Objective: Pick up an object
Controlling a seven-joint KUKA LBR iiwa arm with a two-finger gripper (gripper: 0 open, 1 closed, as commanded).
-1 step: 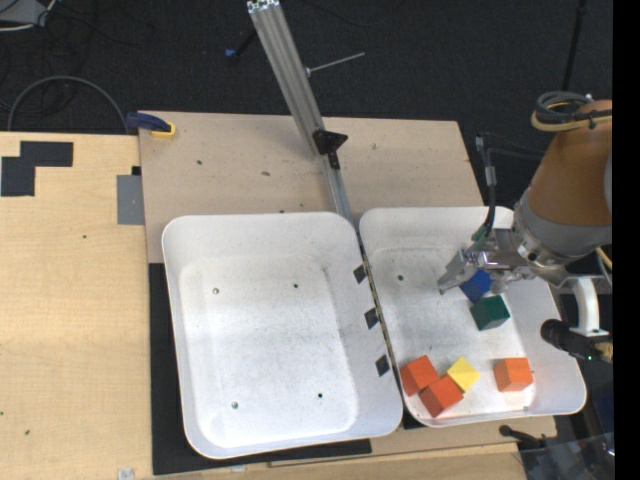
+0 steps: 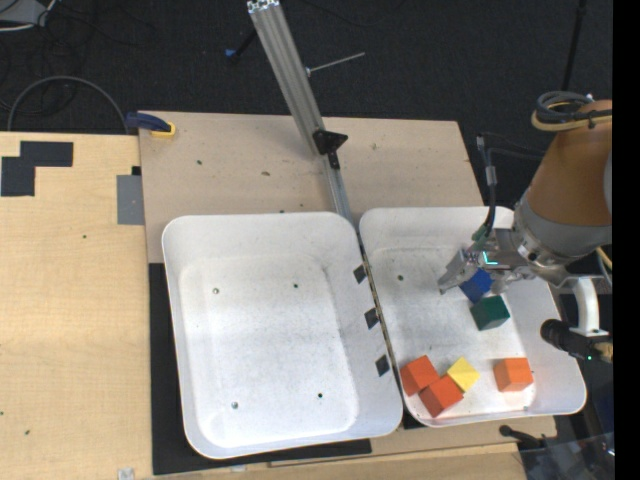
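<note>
The gripper [image 2: 470,273] in the right bin [image 2: 420,238] closes on a blue cube [image 2: 477,285], touching a green one [image 2: 491,313]; open floor lies leftward (wooden bench [image 2: 60,298] around).

Arm [image 2: 572,183]: a broad, rounded orange band is seen at 3 o'clock in the camera view, with a grey ring beneath it.
Upper end: a pale hoop-like edge is seen above the orange band, toward 2 o'clock.
Wrist: a grey flange with dark fittings is seen below the ring.
Gripper [image 2: 472,273]: grey metal parts are seen, with a small teal-green light on the body.
Cable: a thin dark line is seen running up from the gripper body.
</note>
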